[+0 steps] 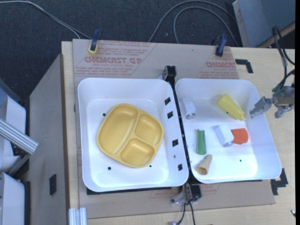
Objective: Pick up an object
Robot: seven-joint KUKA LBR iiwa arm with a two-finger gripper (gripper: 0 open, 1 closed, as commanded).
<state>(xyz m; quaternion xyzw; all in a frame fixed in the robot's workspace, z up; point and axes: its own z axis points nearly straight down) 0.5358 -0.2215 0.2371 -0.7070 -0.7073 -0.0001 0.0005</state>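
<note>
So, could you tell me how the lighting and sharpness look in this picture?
Camera view: even, soft light, with faint shadows under the yellow tray; the white bins are bright, almost washed out; the gripper at the right edge is slightly blurred.

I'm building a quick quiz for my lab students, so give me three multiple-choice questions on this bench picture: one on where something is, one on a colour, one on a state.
1. Where does the yellow plastic divided tray lie?
A left white bin
B right white bin
C bare bench

2. What colour is the stick-shaped toy in the right bin?
A blue
B green
C red

3. Where is the gripper?
A over the tray
B at the right bin's right rim
C touching the cone

A: the tray fills the left bin's floor.
B: the stick is green.
B: the gripper is at that rim.
</note>
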